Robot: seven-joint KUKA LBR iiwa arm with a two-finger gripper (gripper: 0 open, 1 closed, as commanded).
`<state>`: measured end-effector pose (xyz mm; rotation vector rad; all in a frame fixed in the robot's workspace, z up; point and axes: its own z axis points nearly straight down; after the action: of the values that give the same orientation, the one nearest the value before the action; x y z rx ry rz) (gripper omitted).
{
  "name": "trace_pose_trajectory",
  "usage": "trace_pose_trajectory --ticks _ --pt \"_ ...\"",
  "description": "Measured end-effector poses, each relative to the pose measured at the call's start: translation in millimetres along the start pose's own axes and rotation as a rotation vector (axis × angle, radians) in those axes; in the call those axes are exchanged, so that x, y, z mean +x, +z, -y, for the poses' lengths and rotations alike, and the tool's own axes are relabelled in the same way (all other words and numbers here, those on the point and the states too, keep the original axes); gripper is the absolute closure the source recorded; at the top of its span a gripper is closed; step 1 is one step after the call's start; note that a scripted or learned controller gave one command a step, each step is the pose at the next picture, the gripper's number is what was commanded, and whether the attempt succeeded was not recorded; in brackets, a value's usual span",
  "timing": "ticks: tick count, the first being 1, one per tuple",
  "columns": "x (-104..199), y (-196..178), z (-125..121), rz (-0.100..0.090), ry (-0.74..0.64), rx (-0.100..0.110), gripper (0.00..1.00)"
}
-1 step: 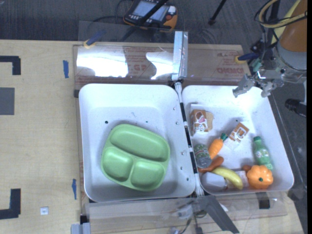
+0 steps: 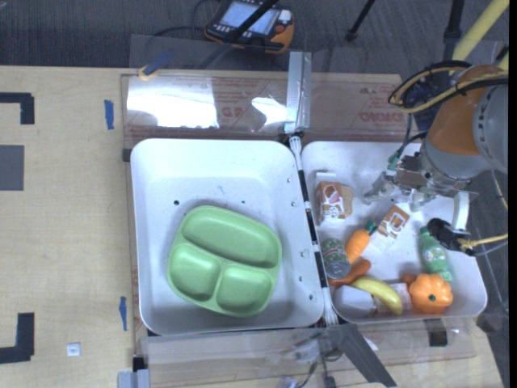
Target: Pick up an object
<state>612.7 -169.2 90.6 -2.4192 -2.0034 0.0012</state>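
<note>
My gripper hangs over the back of the right bin, below the arm's orange band. Just in front of it lies a small orange-and-white box. A carrot lies to the box's left, and a brown packet sits nearer the bin's left wall. A green bottle with a black cap lies at the right. Along the front edge are an orange pumpkin, a banana and a small can. Nothing shows held in the gripper.
The left bin holds a green divided plate. A metal divider runs between the two bins. A clear wall stands behind both bins. A handheld controller lies beyond the bench.
</note>
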Motion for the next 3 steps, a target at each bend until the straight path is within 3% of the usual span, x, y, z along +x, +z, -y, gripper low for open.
trace_pose_trajectory --ticks 1,2,3 --pt "-27.7 -97.0 30.0 0.000 -0.045 0.000 0.00" --pt "-26.3 -14.3 44.5 0.000 -0.051 0.001 0.00" --pt "-27.1 -22.0 43.8 0.000 -0.048 0.001 1.00"
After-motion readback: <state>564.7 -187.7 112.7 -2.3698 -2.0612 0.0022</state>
